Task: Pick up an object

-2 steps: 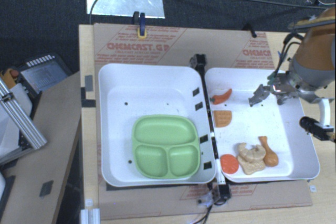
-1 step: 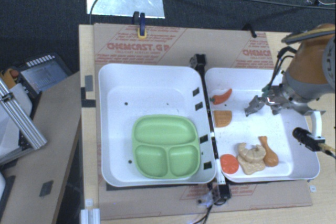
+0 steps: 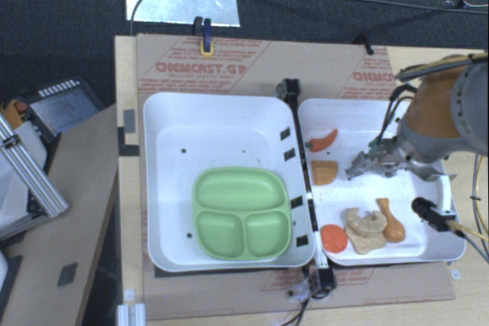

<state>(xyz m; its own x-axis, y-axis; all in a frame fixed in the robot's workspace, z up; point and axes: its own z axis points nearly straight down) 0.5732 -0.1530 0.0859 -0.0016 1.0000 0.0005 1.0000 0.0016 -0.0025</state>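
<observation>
The right bin (image 3: 359,112) holds a small orange-red chili pepper (image 3: 325,140), a tan block (image 3: 324,172), a red round piece (image 3: 333,238), a beige lumpy piece (image 3: 365,230) and an orange drumstick-shaped piece (image 3: 390,219). My gripper (image 3: 354,166) hangs over the middle of this bin, pointing left, just right of the tan block and below the chili pepper. It stands open with nothing between its fingers.
The left bin (image 3: 176,126) carries a green divided plate (image 3: 241,211) in its front half. A black divider (image 3: 299,164) runs between the two bins. Cardboard lies under both, and a desk with equipment stands at the far left.
</observation>
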